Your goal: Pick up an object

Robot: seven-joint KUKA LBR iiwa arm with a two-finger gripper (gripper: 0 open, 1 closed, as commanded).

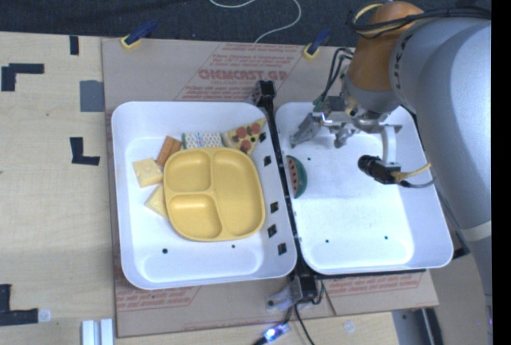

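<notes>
With the gripper [319, 131] hovering jaws apart and empty at the right bin's [415, 247] upper left, presumably staged for descent toward the watermelon-slice toy [299, 176] lying lower left against the divider.

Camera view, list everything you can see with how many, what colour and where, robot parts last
bins: two, white, side by side on the bench
divided plate: one, yellow, left bin
food pieces: several, tan and mixed colours, left bin, along the plate's left and top edges
watermelon slice: one, red and green, right bin by its left wall
cable: one, white, dark floor above
arm: one, grey with orange band, from right
gripper: one, metallic, over right bin
</notes>
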